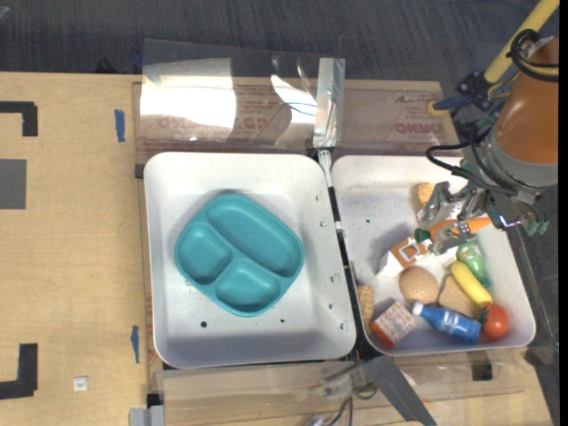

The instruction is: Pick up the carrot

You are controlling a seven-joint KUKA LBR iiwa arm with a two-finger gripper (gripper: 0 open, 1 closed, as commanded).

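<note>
The carrot (460,228) is a thin orange stick lying roughly level in the upper middle of the right bin (373,193), among other toy foods. My gripper (448,209) hangs from the grey arm with its orange band at the right edge. It sits low, directly over the carrot and touching or nearly touching it. Whether the carrot is between its tips is hidden by the gripper body.
Around the carrot lie an orange-white box (408,253), a green piece (470,257), a banana (470,282), a bread roll (419,284), a blue bottle (448,322), a tomato (495,322) and a red can (393,322). The left bin (169,185) holds a teal divided plate (238,251).
</note>
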